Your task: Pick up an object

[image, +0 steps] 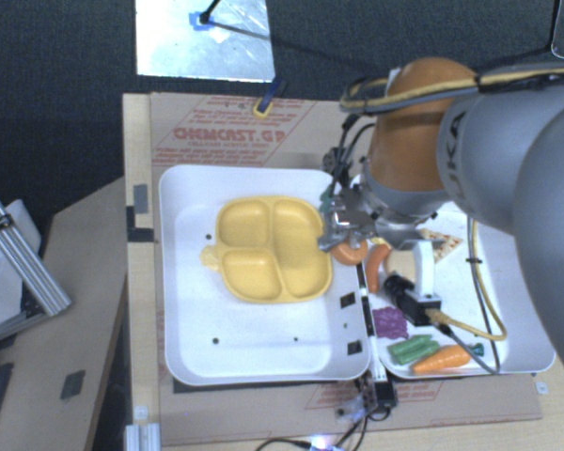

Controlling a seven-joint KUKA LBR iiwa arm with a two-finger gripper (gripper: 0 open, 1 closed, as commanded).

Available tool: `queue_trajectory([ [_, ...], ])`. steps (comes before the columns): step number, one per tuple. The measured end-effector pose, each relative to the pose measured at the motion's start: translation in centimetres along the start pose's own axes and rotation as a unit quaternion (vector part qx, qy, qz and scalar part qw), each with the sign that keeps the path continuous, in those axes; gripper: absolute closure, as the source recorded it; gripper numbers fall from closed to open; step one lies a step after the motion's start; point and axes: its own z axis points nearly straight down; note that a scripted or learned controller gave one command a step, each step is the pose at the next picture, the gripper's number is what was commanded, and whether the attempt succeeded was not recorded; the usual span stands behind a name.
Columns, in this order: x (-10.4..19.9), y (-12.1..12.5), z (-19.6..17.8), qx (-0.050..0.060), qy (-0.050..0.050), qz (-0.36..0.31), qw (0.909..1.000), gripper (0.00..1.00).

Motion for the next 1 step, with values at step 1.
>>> queue_trajectory([
  [1, -0.64, -0.75, 1.21, 0.002, -0.001, 0.005, 1.0, 1.0],
])
